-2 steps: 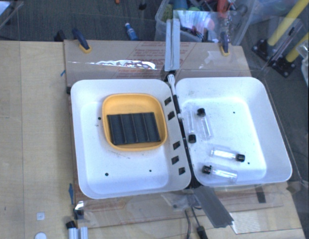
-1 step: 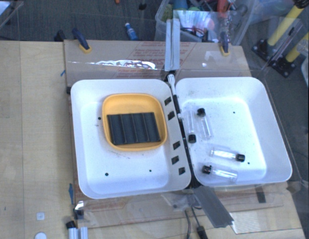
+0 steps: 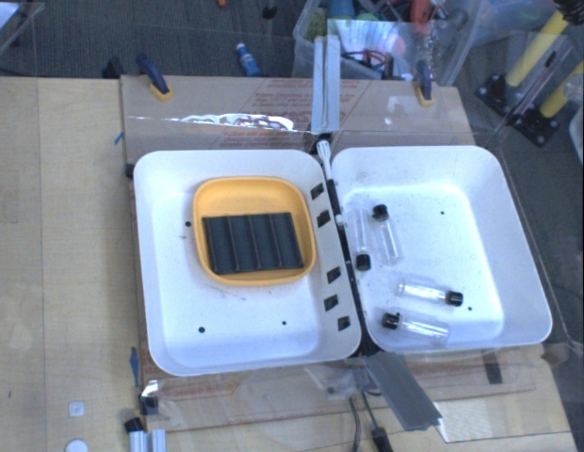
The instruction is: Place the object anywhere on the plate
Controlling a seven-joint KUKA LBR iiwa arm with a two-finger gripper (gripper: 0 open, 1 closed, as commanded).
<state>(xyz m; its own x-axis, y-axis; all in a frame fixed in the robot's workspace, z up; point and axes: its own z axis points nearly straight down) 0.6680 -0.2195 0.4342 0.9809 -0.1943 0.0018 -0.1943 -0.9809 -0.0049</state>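
Note:
A yellow square plate (image 3: 254, 190) sits in the left white bin (image 3: 170, 328), slightly back of its middle. A black ridged rectangular block (image 3: 252, 243) lies flat on the plate and covers most of its floor. In the right white bin (image 3: 499, 252) lie several small clear vials with black caps. One vial (image 3: 385, 235) lies near the bin's middle-left, another (image 3: 429, 294) lies toward the front, and a third (image 3: 416, 326) is closest to the front wall.
Black tabs (image 3: 331, 273) line the seam between the two bins. A clear tub of clutter (image 3: 396, 17) stands behind the bins, beside an upright metal bar (image 3: 320, 83). A grey flat piece (image 3: 402, 395) sticks out at the bench's front edge.

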